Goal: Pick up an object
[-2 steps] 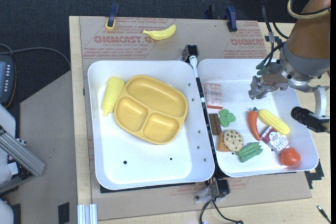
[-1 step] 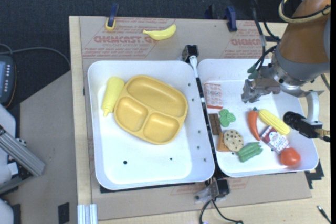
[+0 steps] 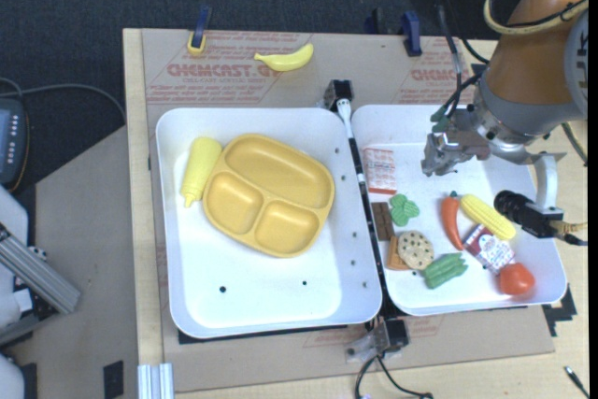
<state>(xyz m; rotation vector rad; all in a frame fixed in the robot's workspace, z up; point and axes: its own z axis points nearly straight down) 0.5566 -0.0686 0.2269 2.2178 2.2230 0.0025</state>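
Camera view shows our claw (image 3: pixel 441 159) hovering right of the middle; we cannot tell its state. Below it lies the toy carrot (image 3: pixel 451 221) in the right bin (image 3: pixel 551 294): light, hard, slippery. We should pinch its middle.

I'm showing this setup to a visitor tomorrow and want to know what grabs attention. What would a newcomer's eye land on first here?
Probably the big yellow divided plate lying in the left bin, with a yellow squeeze bottle against its left side. Next, the arm's orange band at upper right, with the gripper over the right bin, above a cluster of toy food: corn cob, tomato, cookie. A toy banana lies on the board behind the bins.
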